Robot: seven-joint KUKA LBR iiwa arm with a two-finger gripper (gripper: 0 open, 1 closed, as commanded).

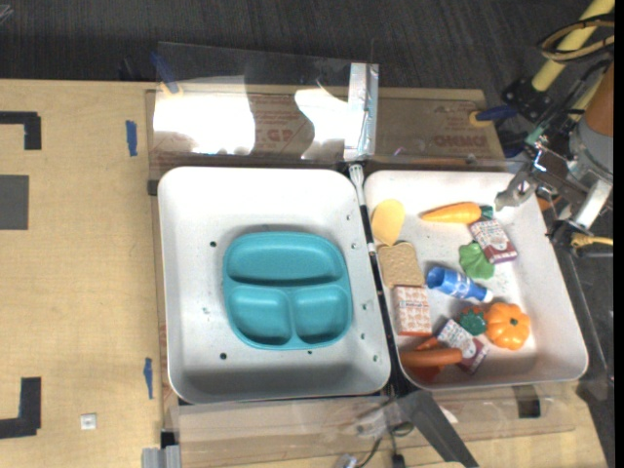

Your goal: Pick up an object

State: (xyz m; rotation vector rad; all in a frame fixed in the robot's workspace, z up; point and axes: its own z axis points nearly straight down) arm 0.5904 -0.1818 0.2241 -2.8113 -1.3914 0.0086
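Observation:
The right bin (556, 291) holds several toy foods: a carrot (450, 213), a yellow fruit (388, 220), a tan cracker (398, 264), a maroon packet (493, 240), a green piece (476, 259), a blue bottle (455, 283), a red-and-white packet (411, 310), an orange pumpkin (507, 326) and a sausage (429, 357). My gripper (514, 191) hangs at this bin's far right corner, just right of the carrot's tip and above the maroon packet. Nothing shows in its grasp.
The left bin (185, 261) carries a teal divided plate (287, 287). A clear plastic sheet (263, 115) lies behind the bins. Cables and the arm's body (585, 164) crowd the right side. Brown cardboard (68, 281) covers the bench at left.

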